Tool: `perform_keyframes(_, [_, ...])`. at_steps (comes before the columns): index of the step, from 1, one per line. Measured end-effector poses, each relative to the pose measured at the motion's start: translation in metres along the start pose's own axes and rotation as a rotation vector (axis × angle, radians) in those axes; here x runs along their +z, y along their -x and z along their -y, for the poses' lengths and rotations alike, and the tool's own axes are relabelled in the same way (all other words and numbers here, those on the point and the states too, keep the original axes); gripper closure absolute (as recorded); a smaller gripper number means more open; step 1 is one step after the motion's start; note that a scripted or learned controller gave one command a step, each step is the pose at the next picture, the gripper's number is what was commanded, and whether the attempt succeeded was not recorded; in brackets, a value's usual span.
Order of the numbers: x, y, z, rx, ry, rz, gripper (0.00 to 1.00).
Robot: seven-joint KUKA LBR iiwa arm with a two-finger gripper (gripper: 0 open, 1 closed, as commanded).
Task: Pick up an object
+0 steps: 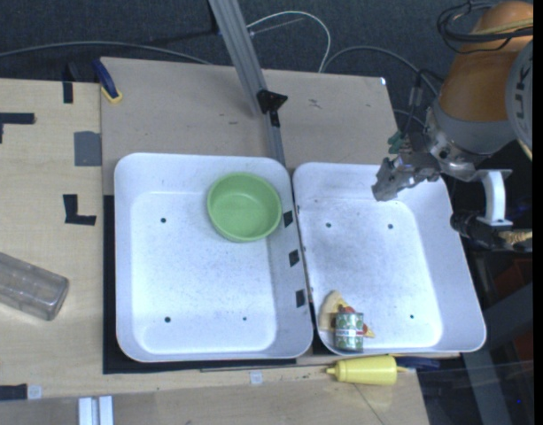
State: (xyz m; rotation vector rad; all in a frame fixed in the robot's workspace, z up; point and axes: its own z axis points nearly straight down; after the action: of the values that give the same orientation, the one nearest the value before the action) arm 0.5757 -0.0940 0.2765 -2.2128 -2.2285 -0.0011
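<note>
Claw (391, 184) state impossible to tell, poised over right white bin's (430, 237) far edge. Small green-labelled metal can (348, 330) well apart toward near corner; probably light, rigid, slippery; best gripped across sides.

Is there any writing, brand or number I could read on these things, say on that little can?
No text here can be read.
Small can in the right bin: a coloured label, too small and blurred to read.
Yellow bottle on the bench edge: no lettering visible.
Green bowl: plain.
</note>
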Motion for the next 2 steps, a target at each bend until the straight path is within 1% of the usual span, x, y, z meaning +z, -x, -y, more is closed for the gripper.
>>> perform_keyframes(1, [0.019,-0.049,-0.012,0.001,-0.003,0.0,1.0])
perform_keyframes(2, [0.029,-0.094,-0.02,0.001,-0.003,0.001,1.0])
